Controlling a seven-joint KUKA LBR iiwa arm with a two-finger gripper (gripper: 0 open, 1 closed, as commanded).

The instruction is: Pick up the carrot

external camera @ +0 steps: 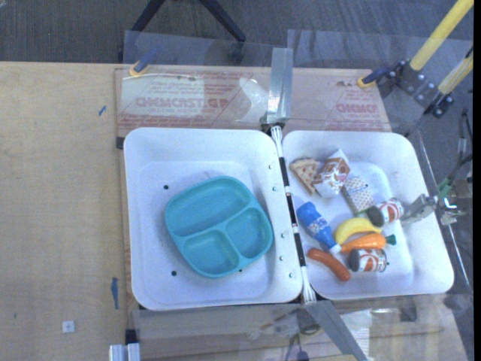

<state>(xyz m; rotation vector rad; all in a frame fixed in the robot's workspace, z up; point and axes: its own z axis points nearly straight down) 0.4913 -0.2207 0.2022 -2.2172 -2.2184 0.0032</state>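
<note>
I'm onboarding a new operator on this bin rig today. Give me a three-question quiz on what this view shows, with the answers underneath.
1. True or false: the teal plate lies in the same bin as the carrot.
2. Which item touches the carrot on its upper side? A) the banana B) the blue bottle C) the pizza slice
3. Fill in: the sausage lies near the ____ edge of the right bin.

Key
1. False: the plate is in the left bin.
2. A
3. Front (lower in view)
</note>
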